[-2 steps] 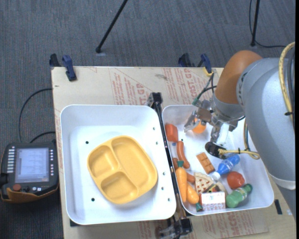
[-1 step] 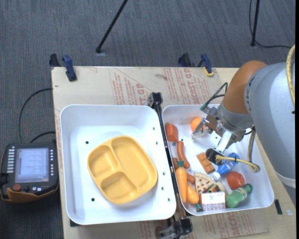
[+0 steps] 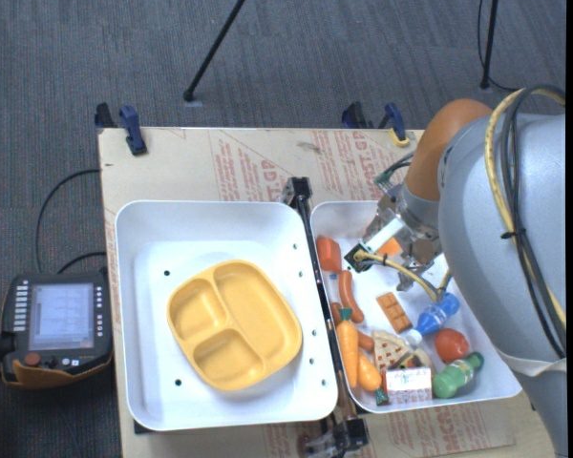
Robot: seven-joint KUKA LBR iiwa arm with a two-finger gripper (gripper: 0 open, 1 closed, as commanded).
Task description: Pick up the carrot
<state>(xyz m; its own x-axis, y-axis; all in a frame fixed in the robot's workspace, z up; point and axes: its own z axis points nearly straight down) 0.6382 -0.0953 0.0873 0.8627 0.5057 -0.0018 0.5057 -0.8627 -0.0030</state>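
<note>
While my arm (image 3: 501, 218) reaches over the right bin (image 3: 339, 216), my gripper (image 3: 393, 241) hangs above its upper half; I cannot tell its opening. Left bin (image 3: 138, 227) holds a yellow divided plate (image 3: 233, 324). Carrot (image 3: 349, 349) lies lower-left of the gripper, apart, along the right bin's left wall.

Both white bins (image 3: 134, 256) look like smooth, slightly glossy plastic. The yellow divided tray (image 3: 234, 324) is plastic too, with a soft sheen. The carrot (image 3: 349, 348) and the toy foods beside it look like shiny moulded plastic. The tabletop (image 3: 229, 160) is matt printed cardboard. The floor (image 3: 76, 46) is rough grey carpet.
</note>
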